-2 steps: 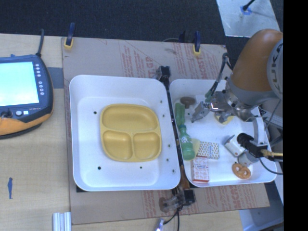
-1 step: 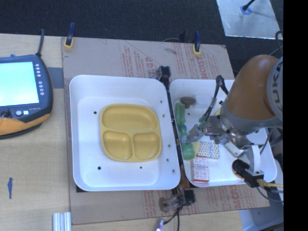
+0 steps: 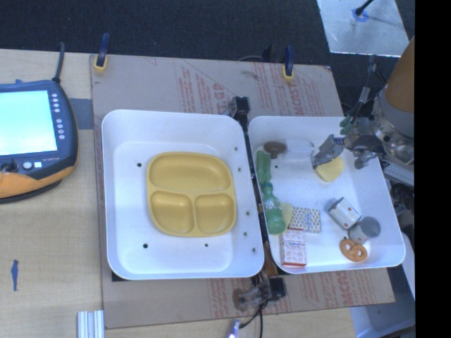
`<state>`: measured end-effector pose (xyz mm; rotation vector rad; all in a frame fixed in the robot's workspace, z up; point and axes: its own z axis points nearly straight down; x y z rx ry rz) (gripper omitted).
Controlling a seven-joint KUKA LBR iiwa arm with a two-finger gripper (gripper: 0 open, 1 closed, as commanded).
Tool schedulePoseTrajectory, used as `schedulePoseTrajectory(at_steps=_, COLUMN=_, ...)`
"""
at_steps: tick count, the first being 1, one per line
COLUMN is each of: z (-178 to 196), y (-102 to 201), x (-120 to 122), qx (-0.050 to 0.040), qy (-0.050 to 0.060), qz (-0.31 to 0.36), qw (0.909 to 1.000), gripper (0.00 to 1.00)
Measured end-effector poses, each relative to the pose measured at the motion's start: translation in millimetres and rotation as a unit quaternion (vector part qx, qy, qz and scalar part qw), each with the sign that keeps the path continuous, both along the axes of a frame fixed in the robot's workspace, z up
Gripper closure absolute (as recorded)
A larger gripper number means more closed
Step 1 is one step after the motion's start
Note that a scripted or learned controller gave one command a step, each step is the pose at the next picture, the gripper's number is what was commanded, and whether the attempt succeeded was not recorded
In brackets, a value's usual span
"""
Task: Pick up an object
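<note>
**Pincer spread wide above a pale yellow lump in the right bin**

Pincer (image 3: 343,151) hangs over the far right part of the right bin (image 3: 320,265), its two dark fingers (image 3: 327,150) standing well apart with nothing between them. Just below the gap, a little toward the left finger, lies the pale yellow lump (image 3: 329,170), the closest thing to take. It looks like a small toy piece of food, probably light and fairly stiff, with a smooth rounded top that could slip out of a shallow pinch. My judgement is that the fingers should close across its narrow middle, low down near the bin floor.

Nearer the camera from the pincer sits a small grey and white cylinder (image 3: 344,213), with a grey round disc (image 3: 367,227) touching it and a brown pretzel (image 3: 353,250) beyond that by the front wall. To the left of those lie a checked packet (image 3: 305,219) and a red and white carton (image 3: 294,248), both flat and hard to get fingers under. Left of the pincer a brown mushroom (image 3: 273,148) rests near a long green bottle (image 3: 266,191) lying along the bin's left wall.

Farthest left, the other bin (image 3: 127,252) bears a yellow divided plate (image 3: 192,193).

Most of the arm is cut off at the right edge, and the far side of the lump is partly shaded by the fingers, so its full shape is hard to tell.
</note>
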<state>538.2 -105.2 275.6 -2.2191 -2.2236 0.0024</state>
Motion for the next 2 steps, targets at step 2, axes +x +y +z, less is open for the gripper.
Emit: schedulePoseTrajectory(at_steps=2, z=-180, y=-6, x=-43, qx=-0.002, qy=-0.006, qz=0.003, qw=1.0, gripper=0.0)
